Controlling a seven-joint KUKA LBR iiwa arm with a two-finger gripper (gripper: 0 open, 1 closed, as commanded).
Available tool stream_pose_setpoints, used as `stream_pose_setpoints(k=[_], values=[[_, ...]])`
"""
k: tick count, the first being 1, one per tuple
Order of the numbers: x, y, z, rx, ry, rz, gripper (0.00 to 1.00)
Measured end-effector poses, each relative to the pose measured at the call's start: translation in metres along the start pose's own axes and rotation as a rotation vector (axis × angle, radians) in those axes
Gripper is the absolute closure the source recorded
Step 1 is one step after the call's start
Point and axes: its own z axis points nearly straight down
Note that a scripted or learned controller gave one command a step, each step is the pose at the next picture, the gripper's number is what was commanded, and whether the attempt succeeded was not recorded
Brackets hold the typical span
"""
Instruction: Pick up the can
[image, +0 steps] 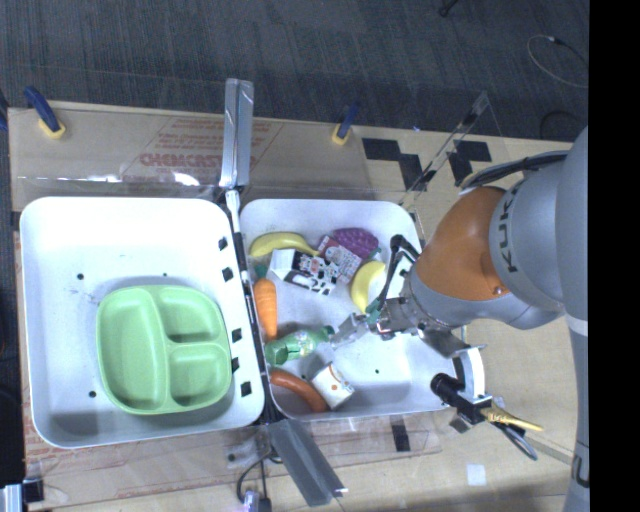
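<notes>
The can (333, 386) is a small white cylinder with a brown-red label. It lies tilted near the front edge of the right bin (385, 212), beside a red-orange sausage (296, 390). My gripper (362, 324) reaches in from the right under the orange wrist band (462, 258). It hovers low over the bin's middle, above and to the right of the can and apart from it. Its tip is close to the clear end of a green bottle (296, 346).
The right bin also holds a banana (279, 243), a carrot (265, 307), a printed card pack (322, 267), a purple item (353, 241) and a yellow fruit (365, 284). A green divided tray (165, 348) lies in the left bin (60, 260).
</notes>
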Motion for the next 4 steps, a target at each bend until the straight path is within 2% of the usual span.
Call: stream_pose_setpoints(k=[1,2,3,4], values=[[0.04,-0.014,0.027,-0.001,0.0,0.029,0.0],[-0.033,-0.02,0.025,-0.005,-0.003,-0.192,0.0],[-0.041,0.01,0.025,-0.005,-0.002,-0.3,0.0],[-0.033,-0.021,0.027,0.0,0.002,0.009,0.0]])
